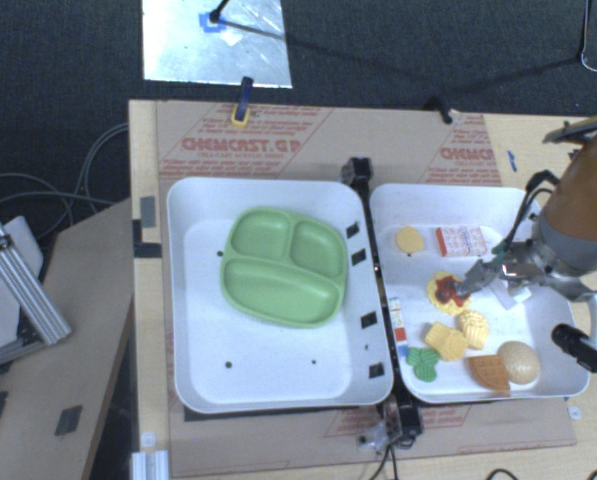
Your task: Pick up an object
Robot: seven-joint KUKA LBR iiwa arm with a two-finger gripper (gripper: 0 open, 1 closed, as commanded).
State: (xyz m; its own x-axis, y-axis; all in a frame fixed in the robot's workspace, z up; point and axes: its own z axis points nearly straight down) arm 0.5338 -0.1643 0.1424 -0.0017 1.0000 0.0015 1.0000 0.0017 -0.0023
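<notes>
My gripper (466, 286) reaches in from the right and sits low in the right bin (478, 200), its tip over a small red and yellow toy food piece (443, 291). Around it lie a yellow round piece (410, 240), a red and white packet (461, 240), a corn cob (472, 325), a yellow cheese block (444, 342), a green piece (423, 365), a tan egg-shaped piece (519, 359) and an orange-brown piece (489, 372). Nothing is visibly held.
The left bin (193, 368) holds a green divided plate (284, 266). A black divider strip (376, 288) runs between the bins. The arm's grey and orange body (583, 218) covers the right bin's right side. Cables trail off the bench at the left.
</notes>
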